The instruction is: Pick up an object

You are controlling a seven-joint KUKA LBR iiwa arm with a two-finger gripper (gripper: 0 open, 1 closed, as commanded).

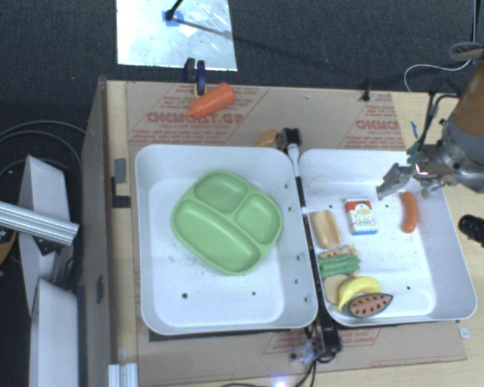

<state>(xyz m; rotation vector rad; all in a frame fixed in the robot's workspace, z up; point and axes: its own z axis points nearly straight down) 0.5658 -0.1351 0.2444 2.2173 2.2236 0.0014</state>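
A grey arm (476,127) reaches in over the right bin (448,297), its end effector (403,180) hanging above the bin's far half, just beside a sausage (409,212) that lies near the right wall; whether the end effector is open or closed cannot be told, and nothing shows between its tips; a small carton (360,216) sits in the bin's middle, a bread roll (326,227) against the left wall, with a green bundle (339,263), a banana (356,287) and a watermelon slice (369,303) crowded toward the near left corner; the left bin (157,297) holds a green tray (226,222); a carrot (212,101) rests on the worktop (323,107) near its far edge, outside both bins. The sausage looks the nearest candidate, but it is round and slim, so a descent slightly off its axis could roll it aside or pin it against the wall; the carton close by could be nudged; a closure above the bin floor would likely catch nothing.
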